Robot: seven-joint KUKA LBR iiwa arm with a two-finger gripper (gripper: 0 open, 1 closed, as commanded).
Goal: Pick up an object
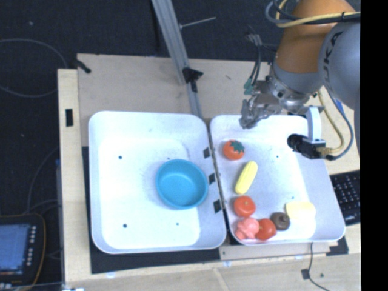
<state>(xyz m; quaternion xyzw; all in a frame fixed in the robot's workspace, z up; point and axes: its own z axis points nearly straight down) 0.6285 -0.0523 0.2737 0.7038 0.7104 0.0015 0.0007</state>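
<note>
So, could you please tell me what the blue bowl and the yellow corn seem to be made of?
Bowl: probably plastic, with even blue colour and a smooth, slightly glossy surface. Corn: probably toy plastic or rubber, uniform yellow and matte; too small to be sure.

Pale wooden bench point(139, 83) on dark floor point(36, 17) (cables, a keyboard point(347, 193) nearby)

Premises: a robotics laboratory test cell. Evidence: an industrial arm point(315, 35) with exposed cabling, reaching over a plywood tabletop point(133, 83) bearing two white bins point(109, 132) and toy food. Loose cables on dark flooring, a keyboard point(347, 194) at right and a small screen point(18, 247) near left.
</note>
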